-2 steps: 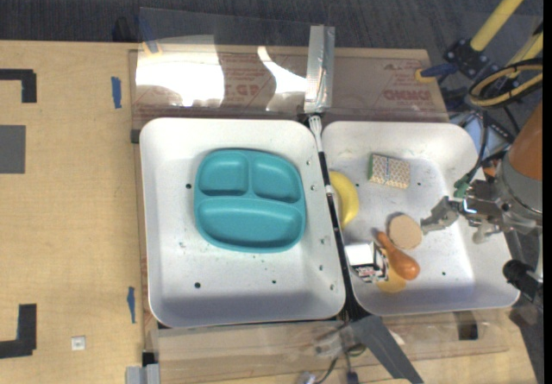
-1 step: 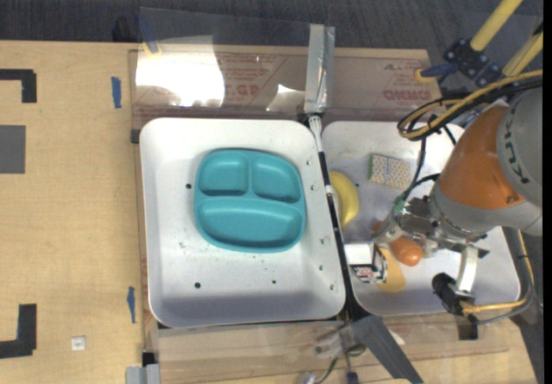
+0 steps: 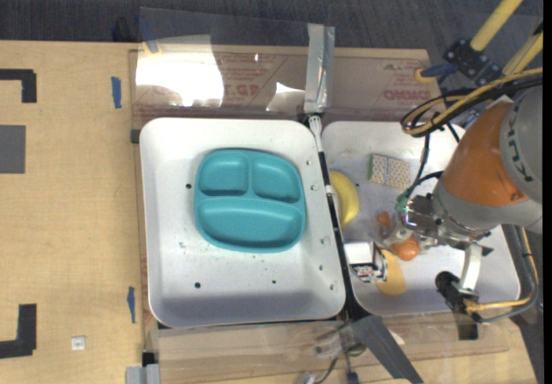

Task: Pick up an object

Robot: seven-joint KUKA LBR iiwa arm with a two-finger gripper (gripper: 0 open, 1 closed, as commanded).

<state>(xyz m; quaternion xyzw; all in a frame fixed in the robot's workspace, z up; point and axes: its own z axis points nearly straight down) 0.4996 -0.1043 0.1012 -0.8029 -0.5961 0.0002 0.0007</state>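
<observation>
While the grey, orange-banded arm's jaws (image 3: 420, 234) hang low in the right white bin (image 3: 496, 287), their state unreadable, the small orange object (image 3: 405, 248) lies just beside them; next, judging cautiously, centre and descend.

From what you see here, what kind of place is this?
Probably a robotics lab bench for grasping trials. Two white bins sit side by side, the left bin with a teal divided plate, the right bin with small objects, under a grey-and-orange arm.
</observation>
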